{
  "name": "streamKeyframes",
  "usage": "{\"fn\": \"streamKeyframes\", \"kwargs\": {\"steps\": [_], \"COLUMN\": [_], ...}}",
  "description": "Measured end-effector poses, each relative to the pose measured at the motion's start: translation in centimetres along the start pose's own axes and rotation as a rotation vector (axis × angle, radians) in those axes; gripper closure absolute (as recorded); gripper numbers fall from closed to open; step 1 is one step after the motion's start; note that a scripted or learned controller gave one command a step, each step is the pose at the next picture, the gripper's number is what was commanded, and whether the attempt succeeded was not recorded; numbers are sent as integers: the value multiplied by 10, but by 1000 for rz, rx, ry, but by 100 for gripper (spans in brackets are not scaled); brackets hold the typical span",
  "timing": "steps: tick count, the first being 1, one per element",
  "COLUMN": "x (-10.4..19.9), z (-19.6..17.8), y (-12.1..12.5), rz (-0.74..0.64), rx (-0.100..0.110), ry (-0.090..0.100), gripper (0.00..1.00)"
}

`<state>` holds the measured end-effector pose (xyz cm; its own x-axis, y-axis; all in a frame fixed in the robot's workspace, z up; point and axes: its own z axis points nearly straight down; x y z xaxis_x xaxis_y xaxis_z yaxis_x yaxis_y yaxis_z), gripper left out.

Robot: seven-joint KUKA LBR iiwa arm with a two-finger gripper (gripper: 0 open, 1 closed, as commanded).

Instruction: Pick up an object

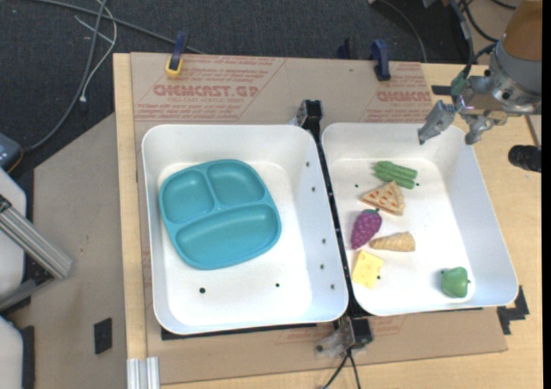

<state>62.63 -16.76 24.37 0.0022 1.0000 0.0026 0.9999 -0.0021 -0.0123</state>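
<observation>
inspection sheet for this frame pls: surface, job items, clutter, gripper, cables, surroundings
Surface: cardboard-covered bench with two shallow white bins, left and right.
Job's things: in the right bin, green bean-like toy, pizza-slice toy, purple grape toy, tan cone-shaped toy, yellow cheese-like block, green pepper toy.
Clutter: teal divided plastic plate in the left bin.
Grippers: two-finger gripper over the right bin's far corner, jaws open, holding nothing.
Cables: white cables on the dark floor.
Surroundings: two blue clamps on the bench's far edge.
</observation>
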Motion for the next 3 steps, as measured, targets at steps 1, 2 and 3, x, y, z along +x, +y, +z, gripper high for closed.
{"fn": "streamKeyframes", "kwargs": {"steps": [1, 2, 3], "x": [0, 5, 8], "z": [-7, 55, 98], "y": [2, 4, 8], "rz": [-2, -3, -4], "rx": [-12, -7, -7], "ry": [-2, -1, -1], "gripper": [0, 0, 0]}}
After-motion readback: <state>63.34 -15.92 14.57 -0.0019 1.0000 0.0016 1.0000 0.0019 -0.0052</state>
